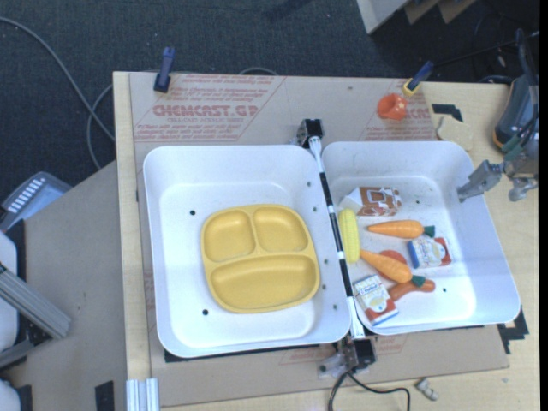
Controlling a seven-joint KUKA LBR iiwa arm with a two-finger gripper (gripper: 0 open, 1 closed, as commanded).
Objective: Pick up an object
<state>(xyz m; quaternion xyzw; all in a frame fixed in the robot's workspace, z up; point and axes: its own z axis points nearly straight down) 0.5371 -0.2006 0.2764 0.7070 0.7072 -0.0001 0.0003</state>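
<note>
Arm [518, 118] sits at the far right edge, grey body mostly cut off by the frame. Gripper [497, 180] hangs over the right rim of the right bin [488, 255], pointing left toward the bin. Can't tell how the jaws stand, too small and partly cropped. Nothing visible between them.

Count in the right bin:
- 2 carrots: upper carrot [399, 228] lying flat, lower carrot [387, 265] angled below it
- 1 corn [348, 235] against the left wall, lengthwise
- 3 small packs: brown pack [377, 199] near the back, blue pack [427, 252] right of the carrots, front pack [374, 299] near the front wall
- 1 red piece [411, 288] by the lower carrot's tip, can't tell what it is

All sit in the left half and middle of that bin, well apart from the gripper.

Left bin [171, 229]: 1 yellow tray [260, 258], three compartments.

On the bench [214, 110] behind the bins: 1 orange item [392, 107], 2 clamps, blue clamp [163, 68] at the back left, yellow-blue clamp [418, 77] by the orange item
</note>
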